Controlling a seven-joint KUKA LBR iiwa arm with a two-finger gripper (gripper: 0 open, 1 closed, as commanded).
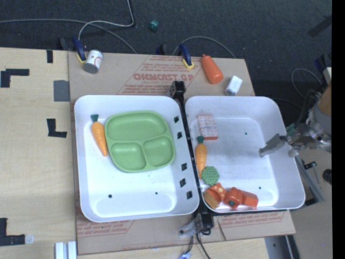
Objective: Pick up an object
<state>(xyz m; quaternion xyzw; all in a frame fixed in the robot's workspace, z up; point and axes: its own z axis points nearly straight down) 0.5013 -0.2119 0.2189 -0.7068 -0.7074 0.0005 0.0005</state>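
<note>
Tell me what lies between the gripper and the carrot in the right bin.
In the camera view, only bare white bin floor lies between the gripper at the right and the carrot by the divider. The pink box sits above that line.

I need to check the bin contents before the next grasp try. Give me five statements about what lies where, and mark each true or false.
1. The green divided plate lies in the left bin. True.
2. A carrot lies on top of that plate. False: it lies beside the plate, on the bin floor at the plate's left.
3. The right bin holds a second carrot near the divider. True.
4. The orange bottle lies in the right bin. False: it lies on the cardboard beyond the bins.
5. The gripper is over the left bin. False: it is at the right bin's right side.
</note>
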